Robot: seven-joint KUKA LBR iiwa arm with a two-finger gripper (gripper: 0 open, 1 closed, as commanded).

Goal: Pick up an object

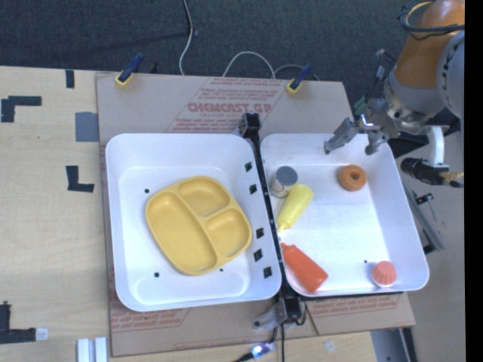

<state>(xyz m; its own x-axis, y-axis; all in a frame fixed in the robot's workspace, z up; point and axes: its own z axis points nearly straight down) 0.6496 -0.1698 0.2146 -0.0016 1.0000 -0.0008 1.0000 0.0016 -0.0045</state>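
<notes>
Above the far right corner of the right-hand white bin [400, 202], the grey arm with its orange band reaches in, and its fingers [355, 136] hang spread apart and released, grasping nothing. Just below the fingers and slightly toward the near side, a small brown doughnut-shaped toy [352, 177] lies on the bin floor, apart from the fingertips. Further left of the fingers, against the divider between the bins, a small grey-topped can [284, 178] stands beside a yellow squeeze bottle [293, 206] that lies tilted, the two touching or nearly so. Well below the fingers, toward the near edge of the same bin, an orange-red bottle [304, 268] lies on its side by the divider, and a small pink and white rounded object [384, 274] sits in the near right corner. Far to the left of the fingers, the left-hand white bin [124, 202] holds a yellow divided plate [198, 224] with three compartments. Both bins rest on a brown cardboard sheet [219, 104] on the desk.
</notes>
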